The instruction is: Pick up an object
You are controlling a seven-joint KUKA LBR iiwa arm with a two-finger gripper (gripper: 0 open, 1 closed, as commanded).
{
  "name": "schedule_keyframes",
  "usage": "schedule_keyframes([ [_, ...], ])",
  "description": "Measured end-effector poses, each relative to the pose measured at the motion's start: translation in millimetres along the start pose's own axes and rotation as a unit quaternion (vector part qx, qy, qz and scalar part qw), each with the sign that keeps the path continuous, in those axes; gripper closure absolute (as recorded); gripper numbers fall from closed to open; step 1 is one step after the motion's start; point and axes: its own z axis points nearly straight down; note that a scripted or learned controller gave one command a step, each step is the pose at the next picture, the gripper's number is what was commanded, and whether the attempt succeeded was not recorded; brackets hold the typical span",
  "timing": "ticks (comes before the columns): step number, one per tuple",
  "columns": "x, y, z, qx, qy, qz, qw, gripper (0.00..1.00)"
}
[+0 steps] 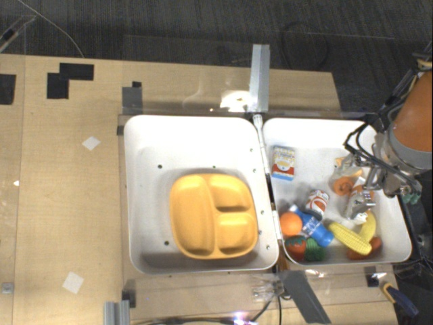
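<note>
At lower right of the frame, the gripper point(360, 205) hangs low over the toys: corn point(350, 237), banana point(368, 225), orange point(291, 223). Whether it's open, I cannot tell; probably lining up a pick.

Legible text: none. Small carton point(283, 162), far left part of the right bin point(318, 131): printed front in white, blue and orange, with a picture panel; any lettering is too small to read. Small can point(316, 202), lying near the middle of the same bin: red and white label, its wording blurred. Black square patches point(70, 76) on the table point(61, 202) at far left: plain shapes, no characters on them.
</note>
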Motion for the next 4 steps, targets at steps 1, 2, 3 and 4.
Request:
schedule_keyframes([
  [1, -142.1, -39.0, 94.7, 0.0, 0.002, 0.196, 0.9807, 0.0],
  [2, -119.2, -24.9, 122.8, 0.0, -0.001, 0.213, 0.977, 0.0],
  [3, -135.6, -15.6, 122.4, 0.0, 0.001, 0.311, 0.9506, 0.0],
  [4, -118.3, 34.1, 122.6, 0.0, -0.002, 0.473, 0.8808, 0.0],
])
